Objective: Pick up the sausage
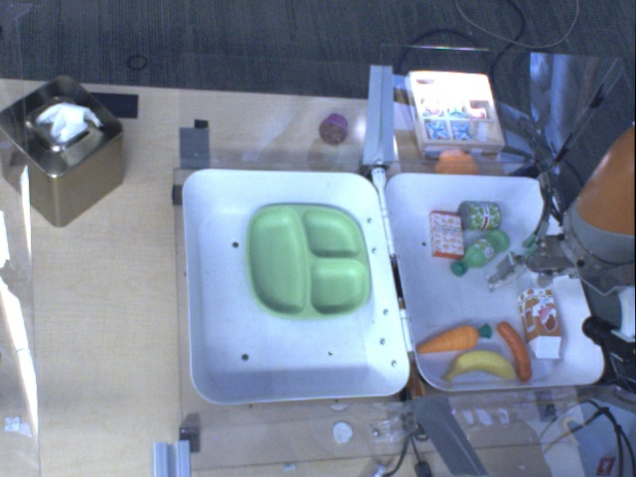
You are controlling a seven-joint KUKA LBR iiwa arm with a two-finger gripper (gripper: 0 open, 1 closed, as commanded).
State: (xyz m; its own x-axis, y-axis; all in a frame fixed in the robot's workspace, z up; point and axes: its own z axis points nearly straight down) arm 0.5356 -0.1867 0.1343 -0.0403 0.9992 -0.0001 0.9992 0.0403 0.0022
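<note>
Sausage (514, 350) lying untouched just below tool (504, 272); tool hovering, grip state impossible to tell, holding nothing visible; descent, grasp, lift all remaining.

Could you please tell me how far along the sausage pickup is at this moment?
Nothing looks done yet: the sausage lies in the right bin, between banana and carton. In hand: the gripper hangs above it, nearer the green bottle. Left: reaching the sausage, grasping and lifting.
</note>
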